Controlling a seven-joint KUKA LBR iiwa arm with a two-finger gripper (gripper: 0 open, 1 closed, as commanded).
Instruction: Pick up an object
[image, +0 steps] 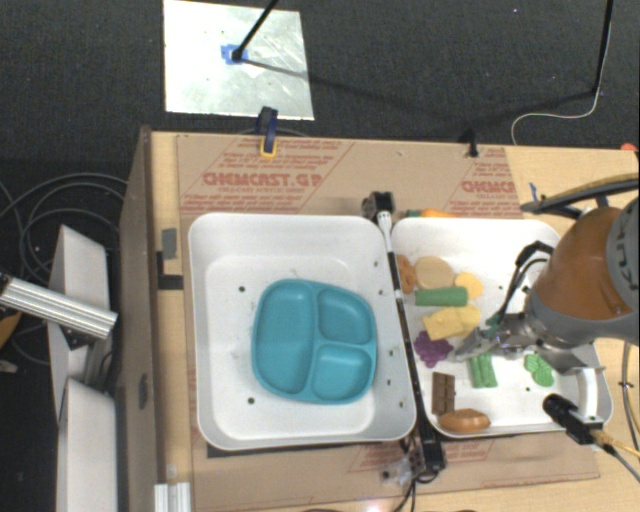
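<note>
In the right bin (585, 395), low over its middle, I see the gripper (478, 345) reaching in from the right under the orange-banded wrist. Its metal fingers point left and look drawn close together, but I cannot tell whether they are pressed shut or pinching anything; the tips are blurred against the clutter.

Just below the tips lies a green stick (484, 372), apparently flat on the bin floor. Just left of the tips: a yellow block (450, 321), with a purple grape cluster (431, 349) beneath it. Above those, a green bar (440, 297) and a tan round piece (434, 271). Nearer the front wall, a brown bar (443, 392) and a bread-like roll (462, 421). A small green piece (540, 371) sits right of the gripper, under the arm.

The left bin (215, 300) holds a teal divided plate (313, 340), well apart from the work.

Judgement on progress: approach and descent look done. No object is visibly raised off the floor, so I log the pick as not yet confirmed. Left to do: secure a grasp, probably on the green stick or yellow block, then lift clear.
</note>
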